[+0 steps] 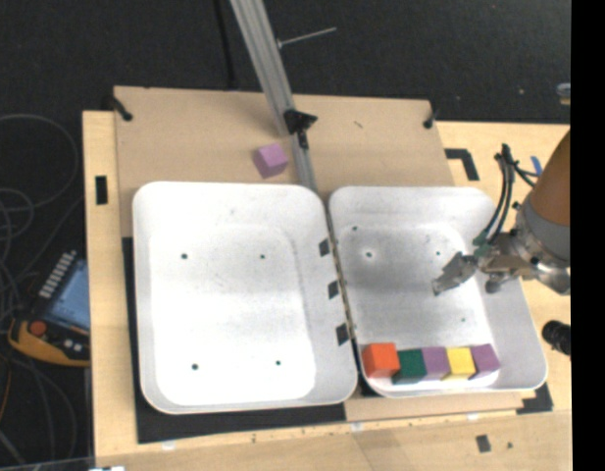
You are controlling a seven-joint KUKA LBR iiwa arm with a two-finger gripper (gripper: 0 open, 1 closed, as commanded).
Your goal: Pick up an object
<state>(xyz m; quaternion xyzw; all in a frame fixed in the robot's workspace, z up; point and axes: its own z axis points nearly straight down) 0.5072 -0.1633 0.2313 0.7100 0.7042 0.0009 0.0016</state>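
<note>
At the right of the frame the gripper hovers over the right bin; whether it is wide or narrow I cannot tell. Along the bin's lower edge sit an orange block, green block, purple block, yellow block and another purple block. A stray purple block lies on the bench above the left bin.

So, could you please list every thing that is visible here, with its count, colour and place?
bins: 2, white, side by side on the bench, left one and right one
blocks in a row: 5, orange, green, purple, yellow, purple, along the near edge of the right bin
loose block: 1, purple, on the bench behind the left bin
metal rail: 1, grey, slanting up from between the bins
handheld controller: 1, orange and black, left of the bench
cables: several, black, on the floor at left
arm: 1, grey with orange band, right side
tool: 1, grey, over the right bin
</note>
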